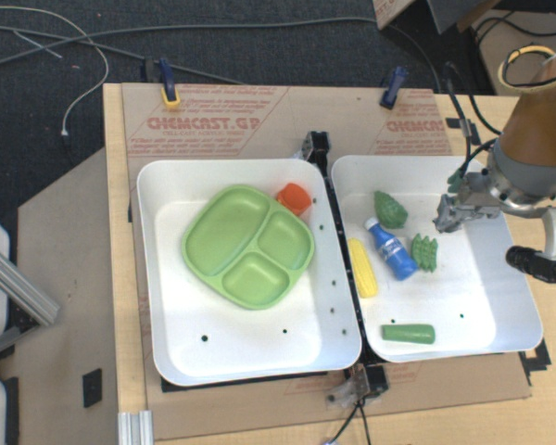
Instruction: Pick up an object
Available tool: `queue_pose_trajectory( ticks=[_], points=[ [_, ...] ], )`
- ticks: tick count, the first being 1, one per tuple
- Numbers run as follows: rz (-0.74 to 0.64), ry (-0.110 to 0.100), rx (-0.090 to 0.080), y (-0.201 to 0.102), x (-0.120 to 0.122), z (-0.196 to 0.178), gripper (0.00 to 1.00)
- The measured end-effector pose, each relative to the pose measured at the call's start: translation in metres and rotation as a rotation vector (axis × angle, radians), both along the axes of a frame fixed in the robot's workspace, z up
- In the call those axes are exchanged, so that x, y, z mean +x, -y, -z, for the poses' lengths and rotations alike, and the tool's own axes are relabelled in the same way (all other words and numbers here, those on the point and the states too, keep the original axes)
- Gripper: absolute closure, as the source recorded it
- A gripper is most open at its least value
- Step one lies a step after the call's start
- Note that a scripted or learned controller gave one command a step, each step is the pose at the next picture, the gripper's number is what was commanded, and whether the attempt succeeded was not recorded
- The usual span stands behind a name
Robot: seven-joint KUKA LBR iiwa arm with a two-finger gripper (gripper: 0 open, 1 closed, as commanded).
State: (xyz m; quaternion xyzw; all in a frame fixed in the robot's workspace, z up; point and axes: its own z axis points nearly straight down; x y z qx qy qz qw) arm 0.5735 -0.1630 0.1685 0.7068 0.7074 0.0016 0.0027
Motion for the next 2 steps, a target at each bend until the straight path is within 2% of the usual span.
queue_pose_trajectory(
  ticks=[2],
  points=[
    [-0.001,0.003,-0.001,0.007,0.005,-0.128,1.0]
  ],
)
